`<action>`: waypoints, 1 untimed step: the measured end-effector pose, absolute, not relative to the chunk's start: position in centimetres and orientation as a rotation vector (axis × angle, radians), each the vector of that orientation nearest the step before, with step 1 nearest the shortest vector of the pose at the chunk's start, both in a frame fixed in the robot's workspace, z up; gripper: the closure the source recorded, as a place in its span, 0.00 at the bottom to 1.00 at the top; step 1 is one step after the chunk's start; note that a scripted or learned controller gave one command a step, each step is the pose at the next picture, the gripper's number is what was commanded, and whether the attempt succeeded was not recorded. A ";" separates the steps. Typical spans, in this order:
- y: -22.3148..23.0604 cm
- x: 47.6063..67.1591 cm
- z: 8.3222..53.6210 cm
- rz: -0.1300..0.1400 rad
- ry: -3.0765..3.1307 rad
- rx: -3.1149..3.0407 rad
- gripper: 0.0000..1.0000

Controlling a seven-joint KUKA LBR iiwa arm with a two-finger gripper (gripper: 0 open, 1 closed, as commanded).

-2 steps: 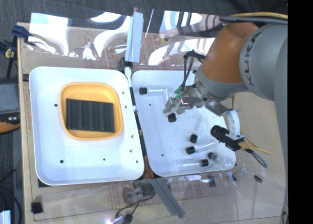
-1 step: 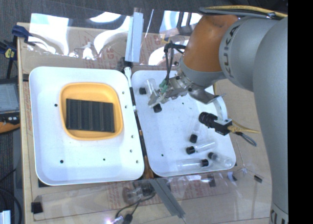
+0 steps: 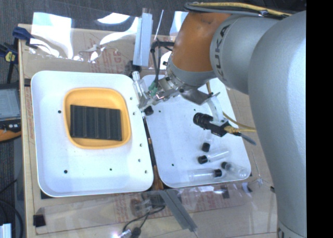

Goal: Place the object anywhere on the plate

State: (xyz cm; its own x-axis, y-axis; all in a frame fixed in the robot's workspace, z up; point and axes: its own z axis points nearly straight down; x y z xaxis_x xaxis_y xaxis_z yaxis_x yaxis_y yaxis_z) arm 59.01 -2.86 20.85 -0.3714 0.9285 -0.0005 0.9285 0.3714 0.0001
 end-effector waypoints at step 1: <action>-2.9 59.0 20.9 -0.001 2.600 1.762 0.00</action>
